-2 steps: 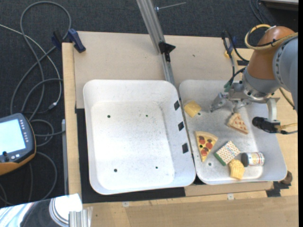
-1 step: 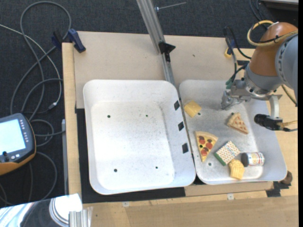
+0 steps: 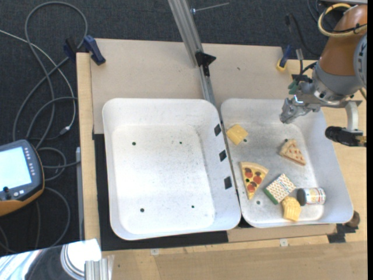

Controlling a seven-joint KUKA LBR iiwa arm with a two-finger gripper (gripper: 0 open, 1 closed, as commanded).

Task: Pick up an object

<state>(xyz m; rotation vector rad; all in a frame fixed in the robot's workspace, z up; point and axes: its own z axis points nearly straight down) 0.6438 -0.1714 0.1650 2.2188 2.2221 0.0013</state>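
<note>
A: How far along are you?

B: You've lifted nothing. The gripper (image 3: 289,116) hovers over the right bin (image 3: 338,174); its grip is unreadable. The pizza slice (image 3: 253,178) lies in that bin, untouched.

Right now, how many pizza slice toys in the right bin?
2. One pizza slice with red toppings lies near the bin's middle, beside the checkered block. A smaller pizza slice lies further toward the right wall, below the gripper. None looks hidden.

Pincer (image 3: 289,114) above right bin (image 3: 338,179)
</note>
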